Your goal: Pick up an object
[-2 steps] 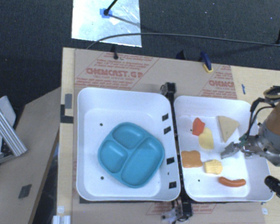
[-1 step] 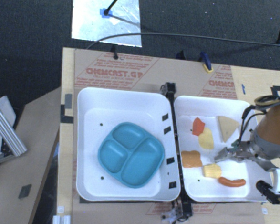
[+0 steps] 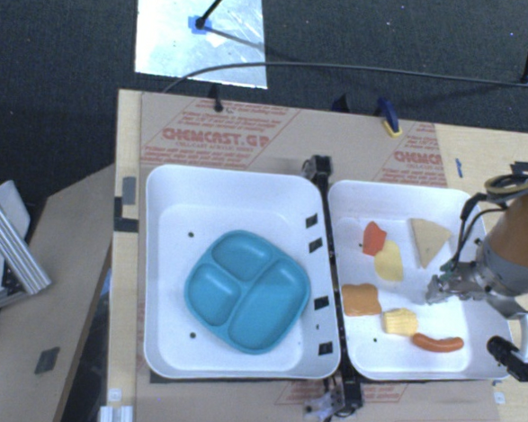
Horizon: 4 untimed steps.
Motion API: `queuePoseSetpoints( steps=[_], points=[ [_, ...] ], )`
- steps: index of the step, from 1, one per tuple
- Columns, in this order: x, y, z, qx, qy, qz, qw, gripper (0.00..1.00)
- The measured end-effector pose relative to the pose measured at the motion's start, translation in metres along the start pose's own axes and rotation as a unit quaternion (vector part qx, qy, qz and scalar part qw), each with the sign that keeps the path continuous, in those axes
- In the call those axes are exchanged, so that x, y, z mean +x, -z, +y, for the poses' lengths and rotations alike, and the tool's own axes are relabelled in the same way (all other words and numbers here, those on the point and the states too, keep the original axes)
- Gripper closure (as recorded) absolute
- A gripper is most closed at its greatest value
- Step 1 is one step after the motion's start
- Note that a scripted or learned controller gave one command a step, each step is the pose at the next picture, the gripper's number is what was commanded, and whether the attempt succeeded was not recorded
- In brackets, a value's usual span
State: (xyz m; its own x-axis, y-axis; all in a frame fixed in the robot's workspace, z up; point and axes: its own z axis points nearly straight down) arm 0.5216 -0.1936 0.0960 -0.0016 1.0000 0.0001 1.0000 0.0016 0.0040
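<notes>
Camera view: gripper low in right bin, claw state indiscernible. Advise centring over orange sausage, lower right, before clamping.

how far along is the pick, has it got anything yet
Early stage. Done so far: the arm has reached into the right bin and the gripper sits low near the food pieces. In hand: nothing visibly held. The red piece, yellow piece, tan wedge, orange slab, corn and sausage all lie on the bin floor. Left: grasping one and lifting it.
</notes>
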Motion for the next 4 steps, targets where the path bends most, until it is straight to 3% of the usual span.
queuePoseSetpoints(
  steps=[3,4],
  points=[
    [-0.005,0.125,-0.003,-0.001,0.001,-0.001,1.0000,1.00],
    [0.054,0.134,0.008,0.000,0.005,0.000,1.0000,1.00]
  ],
)
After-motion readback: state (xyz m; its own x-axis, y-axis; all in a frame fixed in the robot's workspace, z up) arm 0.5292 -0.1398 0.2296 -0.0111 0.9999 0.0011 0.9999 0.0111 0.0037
